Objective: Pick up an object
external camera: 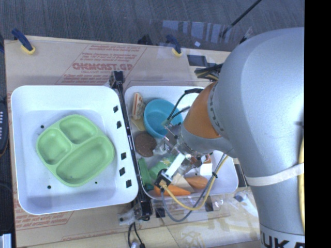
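Fingers' spread we cannot tell. The gripper [166, 175] sits low at the right bin's [155, 90] crowded front edge, so we risk it closing on nothing or nudging the orange piece [178, 191].

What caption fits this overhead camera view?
Arm's end effector reaches into the cluttered right bin beside a blue bowl; a green divided plate sits in the left bin.

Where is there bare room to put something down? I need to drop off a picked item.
Left bin: bare floor around the green divided plate, widest along the bottom and left walls. Right bin is crowded: blue bowl, brown disc, carrot and the gripper low inside it.
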Robot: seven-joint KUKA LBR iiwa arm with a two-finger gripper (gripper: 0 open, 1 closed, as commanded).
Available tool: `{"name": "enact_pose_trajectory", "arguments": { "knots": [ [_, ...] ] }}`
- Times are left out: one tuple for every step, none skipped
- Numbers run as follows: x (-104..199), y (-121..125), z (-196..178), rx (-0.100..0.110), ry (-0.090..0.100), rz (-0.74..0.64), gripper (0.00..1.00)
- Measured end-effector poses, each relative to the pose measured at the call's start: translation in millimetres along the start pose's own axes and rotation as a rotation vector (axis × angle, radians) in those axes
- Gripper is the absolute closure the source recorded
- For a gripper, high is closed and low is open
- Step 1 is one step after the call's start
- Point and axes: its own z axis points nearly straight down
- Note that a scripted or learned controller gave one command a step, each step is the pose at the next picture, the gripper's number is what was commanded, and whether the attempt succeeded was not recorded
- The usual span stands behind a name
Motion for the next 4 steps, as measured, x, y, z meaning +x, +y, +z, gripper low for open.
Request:
{"name": "enact_pose_trajectory", "arguments": {
  "knots": [
    [0,-1,-9,0.01,-0.002,-0.007,1.0],
    [31,-6,-136,-0.008,0.003,0.03,1.0],
    [-50,71,-149,-0.004,0.0,0.0,1.0],
    [-48,69,-149,-0.002,0.001,-0.005,0.0]
  ]
}}
